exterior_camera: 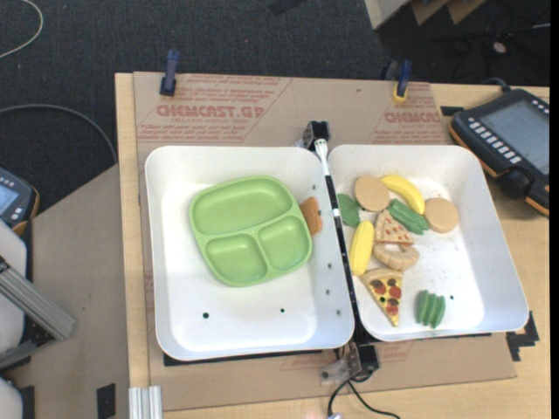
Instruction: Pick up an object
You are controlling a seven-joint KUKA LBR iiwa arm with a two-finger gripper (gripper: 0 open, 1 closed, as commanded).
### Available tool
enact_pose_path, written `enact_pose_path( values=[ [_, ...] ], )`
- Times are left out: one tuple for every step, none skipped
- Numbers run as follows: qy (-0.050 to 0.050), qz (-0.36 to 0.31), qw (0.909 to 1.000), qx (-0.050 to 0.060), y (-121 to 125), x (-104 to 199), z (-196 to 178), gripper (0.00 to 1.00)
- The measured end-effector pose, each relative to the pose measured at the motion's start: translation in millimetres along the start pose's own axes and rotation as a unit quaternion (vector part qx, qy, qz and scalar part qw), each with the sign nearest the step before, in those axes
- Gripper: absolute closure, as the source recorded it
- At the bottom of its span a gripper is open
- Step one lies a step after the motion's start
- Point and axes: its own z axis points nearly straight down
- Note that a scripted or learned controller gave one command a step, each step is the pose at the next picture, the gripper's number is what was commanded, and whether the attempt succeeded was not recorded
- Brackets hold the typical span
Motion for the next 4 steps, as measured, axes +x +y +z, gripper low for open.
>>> enact_pose_path(
  values=[
    [0.004,0.000,1.0000,0.009,-1,2,79,1.00],
    [0.005,-0.002,1.0000,0.008,-1,40,129,1.00],
    [0.005,-0.004,0.9999,0.008,7,106,165,1.00],
    [0.005,-0.005,0.9999,0.008,15,193,199,1.00]
  ],
)
